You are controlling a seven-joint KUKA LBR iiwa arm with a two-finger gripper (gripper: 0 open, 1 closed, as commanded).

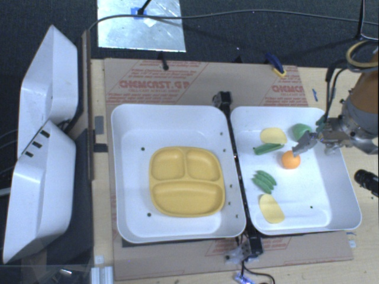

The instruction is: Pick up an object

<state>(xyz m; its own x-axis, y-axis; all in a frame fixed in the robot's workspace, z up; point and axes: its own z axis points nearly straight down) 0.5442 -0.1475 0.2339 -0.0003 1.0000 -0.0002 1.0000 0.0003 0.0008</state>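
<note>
The right bin [331,215] holds several small toy foods. An orange ball [290,160] lies near its middle, a thin green bean [267,149] and a pale yellow piece [273,135] to its left, and a green piece [300,129] toward the back. Nearer the front are a green pod [265,181] and another yellow piece [271,209]. My gripper [317,145] hangs over the right bin's back right, open, with nothing between its fingers. Its left fingertip [302,144] is just above and right of the orange ball.
The left bin [127,158] holds a yellow divided plate [187,180]. A black clamp [223,99] sits at the back between the bins. White housings [44,135] stand at the far left, and cables run along the back.
</note>
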